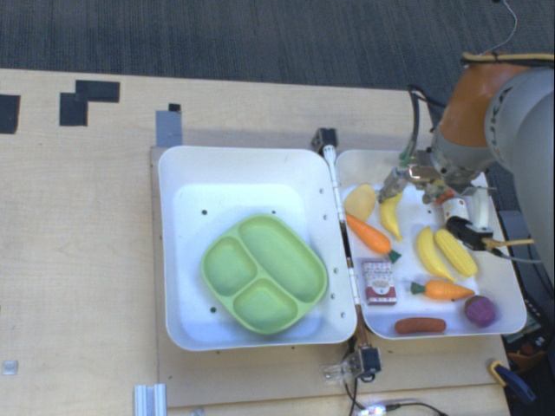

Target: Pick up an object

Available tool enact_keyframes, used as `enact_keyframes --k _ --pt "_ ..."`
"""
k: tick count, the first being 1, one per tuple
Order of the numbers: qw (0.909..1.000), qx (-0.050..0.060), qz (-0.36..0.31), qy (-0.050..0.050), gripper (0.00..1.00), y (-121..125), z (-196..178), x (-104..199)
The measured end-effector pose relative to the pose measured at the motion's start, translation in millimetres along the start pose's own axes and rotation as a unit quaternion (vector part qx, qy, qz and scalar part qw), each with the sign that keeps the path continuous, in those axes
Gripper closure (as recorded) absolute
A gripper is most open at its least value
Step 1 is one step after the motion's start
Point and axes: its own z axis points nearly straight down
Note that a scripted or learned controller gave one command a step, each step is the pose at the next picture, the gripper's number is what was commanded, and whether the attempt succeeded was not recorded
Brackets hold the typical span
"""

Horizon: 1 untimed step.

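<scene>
You've got the arm (507,111) reaching in over the right bin (512,319), w/ the gripper (414,178) low at the bin's back, just above a small banana (390,217). Can't tell if the fingers are apart or together. Nearby: lemon (361,202), carrot (368,234), corn (456,251), 2nd banana (431,253), another carrot (444,290), plum (480,309), sausage (421,325), small box (379,282). Left bin (173,232) on the counter (78,258) holds a green divided plate (264,273).
</scene>
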Motion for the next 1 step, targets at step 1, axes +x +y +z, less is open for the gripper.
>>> enact_keyframes --k 1 --pt "1.0 -0.005 -0.002 -0.001 1.0 2.8 -14.0 0.0"
